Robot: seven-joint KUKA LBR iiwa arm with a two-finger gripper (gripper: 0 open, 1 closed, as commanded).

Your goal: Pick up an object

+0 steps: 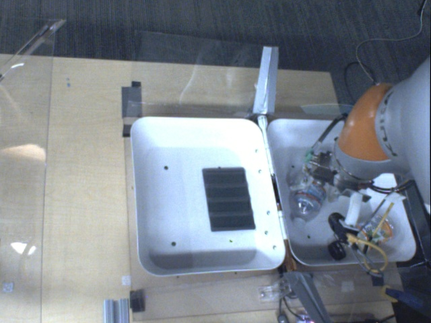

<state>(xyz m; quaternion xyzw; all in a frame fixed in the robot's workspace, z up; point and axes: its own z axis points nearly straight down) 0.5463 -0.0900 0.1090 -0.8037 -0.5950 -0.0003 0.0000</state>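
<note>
Over the right bin (301,244), the reach step: the gripper (316,179) is low above a clear crumpled bottle (305,204).
The bottle lies close to the bin's left wall, which cramps the approach. A black ribbed pad (229,198) sits in open room in the left bin (168,147). I cannot tell whether the gripper is open or closed. The next move calls for centring and closing.

A robotics lab: grey robot arm (407,113) over white bins (168,200) on a wooden bench (81,200), carpet (168,5) beyond
</note>
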